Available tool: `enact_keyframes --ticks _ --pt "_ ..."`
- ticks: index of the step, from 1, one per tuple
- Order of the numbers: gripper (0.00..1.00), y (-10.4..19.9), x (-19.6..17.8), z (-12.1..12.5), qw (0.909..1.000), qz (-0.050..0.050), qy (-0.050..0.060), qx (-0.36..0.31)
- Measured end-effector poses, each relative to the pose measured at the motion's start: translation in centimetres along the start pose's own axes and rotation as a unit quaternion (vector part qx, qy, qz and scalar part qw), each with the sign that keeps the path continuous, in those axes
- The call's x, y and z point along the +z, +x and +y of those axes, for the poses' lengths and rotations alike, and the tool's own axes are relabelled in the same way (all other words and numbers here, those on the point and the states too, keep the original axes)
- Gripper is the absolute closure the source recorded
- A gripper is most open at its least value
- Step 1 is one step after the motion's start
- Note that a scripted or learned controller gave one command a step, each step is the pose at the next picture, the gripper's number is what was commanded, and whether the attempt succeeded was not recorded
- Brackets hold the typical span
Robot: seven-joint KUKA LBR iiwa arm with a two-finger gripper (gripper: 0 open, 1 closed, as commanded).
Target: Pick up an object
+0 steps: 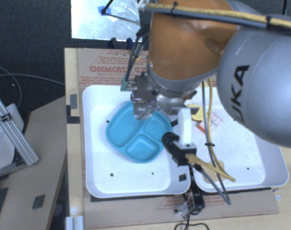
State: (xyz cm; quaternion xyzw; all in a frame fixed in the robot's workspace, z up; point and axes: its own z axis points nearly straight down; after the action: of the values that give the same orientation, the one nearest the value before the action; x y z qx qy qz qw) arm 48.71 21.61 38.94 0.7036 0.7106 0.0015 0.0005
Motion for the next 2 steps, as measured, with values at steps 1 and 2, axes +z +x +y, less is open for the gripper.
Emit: enact_keyframes --ticks 1,2 --pt "1.00 0.5 -14.5 5.3 1.0000 0.002 -0.007 0.002" --pt "1.00 -0.6 -14.5 0.6 1.0000 -0.001 0.001 0.002"
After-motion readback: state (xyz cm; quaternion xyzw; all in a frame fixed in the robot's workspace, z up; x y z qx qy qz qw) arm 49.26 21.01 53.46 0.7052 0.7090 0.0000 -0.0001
